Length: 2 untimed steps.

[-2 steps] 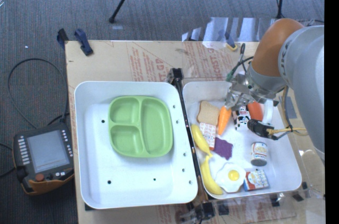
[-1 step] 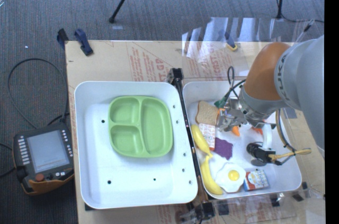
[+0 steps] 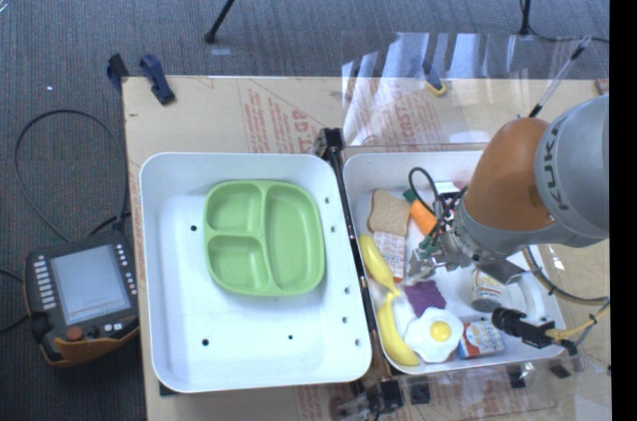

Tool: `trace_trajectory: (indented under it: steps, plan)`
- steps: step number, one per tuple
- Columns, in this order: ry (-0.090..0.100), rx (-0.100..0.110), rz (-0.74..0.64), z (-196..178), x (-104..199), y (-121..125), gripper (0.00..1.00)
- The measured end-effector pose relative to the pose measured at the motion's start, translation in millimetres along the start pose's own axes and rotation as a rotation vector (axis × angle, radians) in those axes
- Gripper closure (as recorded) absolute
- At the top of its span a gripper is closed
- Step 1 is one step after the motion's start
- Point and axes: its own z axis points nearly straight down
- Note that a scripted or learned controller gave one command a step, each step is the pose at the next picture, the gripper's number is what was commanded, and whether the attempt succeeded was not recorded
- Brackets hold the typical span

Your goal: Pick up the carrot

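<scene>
One small orange carrot (image 3: pixel 425 216) lies in the right white plastic bin (image 3: pixel 398 166), toward its middle, with just a short stub of it showing beside the robot's wrist. The grey arm with its orange band (image 3: pixel 510 178) leans in from the right and covers the carrot's far end, and a black cable loop (image 3: pixel 418 180) curls just above it. The two-finger gripper (image 3: pixel 422 262) hangs just below the carrot; whether its fingers are parted or closed cannot be told from this angle. A slice of brown bread (image 3: pixel 389 211) sits just left of the carrot. Two yellow bananas (image 3: pixel 386 295) run along the bin's left wall, with a purple toy piece (image 3: pixel 426 296) and a fried egg (image 3: pixel 435 332) near the front. A small carton (image 3: pixel 483 338) lies beside the egg. The left white bin (image 3: pixel 169 310) holds a green divided plate (image 3: pixel 265 237).
</scene>
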Motion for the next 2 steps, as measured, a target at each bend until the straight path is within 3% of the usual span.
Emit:
trace_trajectory:
  steps: [1, 2]
  plan:
    - [-0.001, -0.004, 0.233, -101, 62, 20, 1.0]
    - [-0.002, -0.001, -0.149, -108, 19, 4, 1.0]
